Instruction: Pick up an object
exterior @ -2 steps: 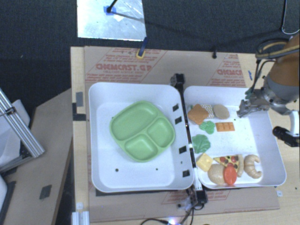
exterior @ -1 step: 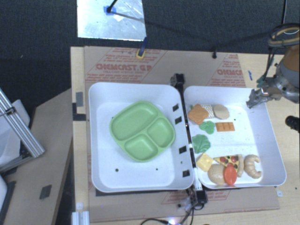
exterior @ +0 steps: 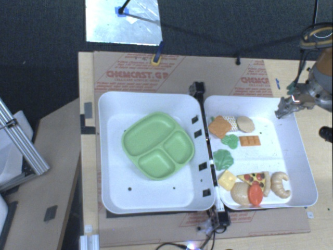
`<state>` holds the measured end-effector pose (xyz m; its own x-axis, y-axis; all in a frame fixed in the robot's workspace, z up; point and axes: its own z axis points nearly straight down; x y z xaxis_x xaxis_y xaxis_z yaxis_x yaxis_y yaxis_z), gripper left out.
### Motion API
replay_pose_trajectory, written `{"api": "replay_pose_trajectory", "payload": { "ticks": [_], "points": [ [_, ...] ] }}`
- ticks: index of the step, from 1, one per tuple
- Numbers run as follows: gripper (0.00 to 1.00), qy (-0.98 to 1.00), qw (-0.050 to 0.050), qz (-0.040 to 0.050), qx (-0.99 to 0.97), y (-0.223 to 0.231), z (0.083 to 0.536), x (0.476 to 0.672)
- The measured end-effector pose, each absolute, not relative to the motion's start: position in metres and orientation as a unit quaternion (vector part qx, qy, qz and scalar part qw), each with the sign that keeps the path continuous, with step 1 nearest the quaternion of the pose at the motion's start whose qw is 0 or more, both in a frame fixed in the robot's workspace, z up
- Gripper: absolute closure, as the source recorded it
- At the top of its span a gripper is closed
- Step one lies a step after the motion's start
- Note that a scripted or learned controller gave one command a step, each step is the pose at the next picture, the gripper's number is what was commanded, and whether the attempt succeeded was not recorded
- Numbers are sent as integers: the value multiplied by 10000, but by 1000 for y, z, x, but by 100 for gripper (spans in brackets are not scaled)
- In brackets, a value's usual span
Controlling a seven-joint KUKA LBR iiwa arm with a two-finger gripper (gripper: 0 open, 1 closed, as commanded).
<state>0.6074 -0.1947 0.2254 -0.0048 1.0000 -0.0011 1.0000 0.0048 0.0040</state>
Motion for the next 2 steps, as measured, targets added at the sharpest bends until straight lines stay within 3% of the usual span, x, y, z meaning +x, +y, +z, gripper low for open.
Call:
{"api": "replay_pose_trajectory", "payload": {
  "ticks": [2],
  "points": [
    [100,7107,10,19,7035,-104,230,641]
  ]
}}
